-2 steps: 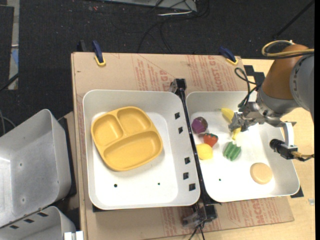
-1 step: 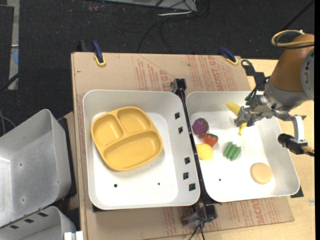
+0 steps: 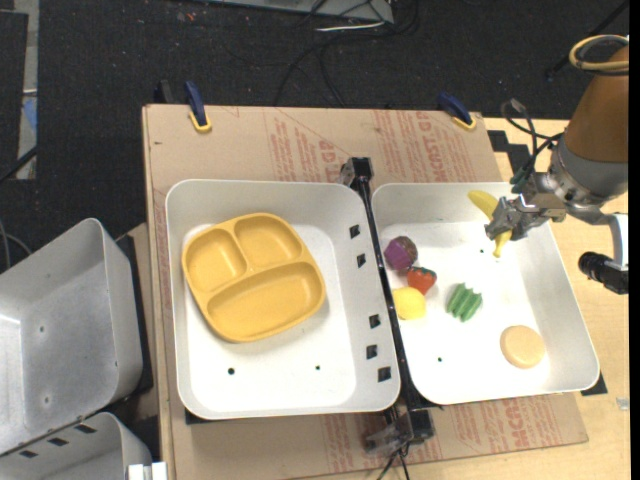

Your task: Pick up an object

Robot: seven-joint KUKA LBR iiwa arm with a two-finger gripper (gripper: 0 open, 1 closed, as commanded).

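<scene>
The grey arm [image 3: 597, 138] with its orange band is seen reaching in from the right, its wrist bent downward. The gripper [image 3: 512, 218] is held low over the right bin's far edge.

The claw [image 3: 505, 230] hangs over the right bin [image 3: 560, 298] beside a yellow banana [image 3: 484, 204], near its far edge.

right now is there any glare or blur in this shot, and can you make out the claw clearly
Camera view: lighting is even and soft, with no harsh glare on the white bins; the yellow tray and the toys cast only faint shadows. The toys look a little soft in detail. The claw sits over the banana at the right bin's far edge, too small and cluttered to read its fingers.
</scene>
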